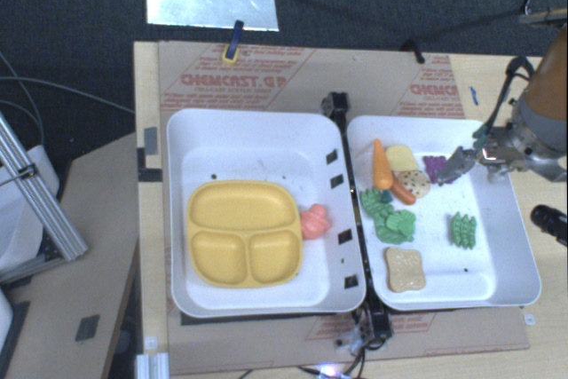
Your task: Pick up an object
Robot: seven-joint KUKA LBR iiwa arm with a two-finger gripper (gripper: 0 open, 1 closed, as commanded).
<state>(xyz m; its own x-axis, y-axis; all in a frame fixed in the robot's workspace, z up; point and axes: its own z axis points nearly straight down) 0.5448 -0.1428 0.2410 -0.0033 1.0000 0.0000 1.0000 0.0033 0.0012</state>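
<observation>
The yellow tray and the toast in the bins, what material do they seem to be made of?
The tray looks like moulded plastic with a smooth, slightly glossy finish: uniform yellow, rounded compartments. The toast is probably toy plastic or foam with a matte finish: flat tan colour, neat edges. The view is too coarse to be sure.

On my bench (293, 67), the tray (245, 233) lies in the left bin (257, 129); in the right bin (506, 226), bread (405, 270) sits at six o'clock from the carrot (382, 166).

Arm over right bin of toy food

The gripper (454, 168) hangs beside purple grapes (434, 164), near a carrot (382, 164), broccoli (389, 217) and toast (405, 269); a yellow tray (244, 232) and pink toy (313, 222) lie in the left bin (257, 133).
</observation>
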